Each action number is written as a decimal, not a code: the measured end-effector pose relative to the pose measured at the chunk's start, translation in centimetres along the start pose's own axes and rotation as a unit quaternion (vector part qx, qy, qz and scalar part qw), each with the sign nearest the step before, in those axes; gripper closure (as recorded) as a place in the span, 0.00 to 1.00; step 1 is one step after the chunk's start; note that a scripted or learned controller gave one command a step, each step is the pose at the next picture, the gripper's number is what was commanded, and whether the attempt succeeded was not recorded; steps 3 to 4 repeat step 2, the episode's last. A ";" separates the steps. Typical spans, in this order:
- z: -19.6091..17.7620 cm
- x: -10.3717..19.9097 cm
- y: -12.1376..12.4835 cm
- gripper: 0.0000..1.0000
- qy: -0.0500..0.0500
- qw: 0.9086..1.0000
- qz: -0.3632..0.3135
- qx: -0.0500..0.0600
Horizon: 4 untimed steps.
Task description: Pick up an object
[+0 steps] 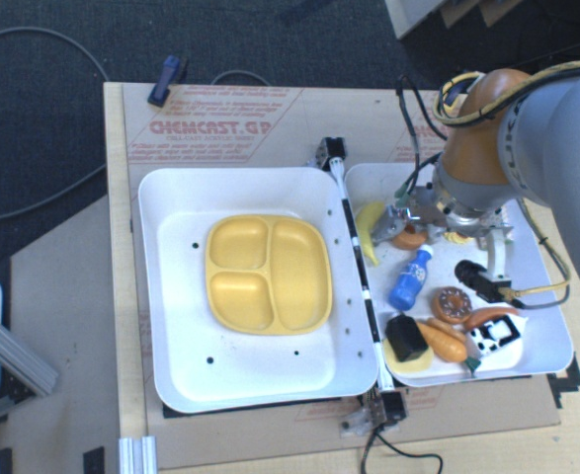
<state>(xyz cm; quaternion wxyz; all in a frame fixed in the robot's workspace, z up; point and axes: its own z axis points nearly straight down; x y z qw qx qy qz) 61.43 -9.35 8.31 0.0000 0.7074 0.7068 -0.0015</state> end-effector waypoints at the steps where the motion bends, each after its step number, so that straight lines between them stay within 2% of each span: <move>1: -0.6 0.1 0.0 1.00 0.001 1.000 0.000 0.001; 2: -10.1 4.7 5.1 1.00 0.001 1.000 -0.001 -0.001; 4: -10.1 4.7 5.1 1.00 0.001 1.000 -0.001 -0.001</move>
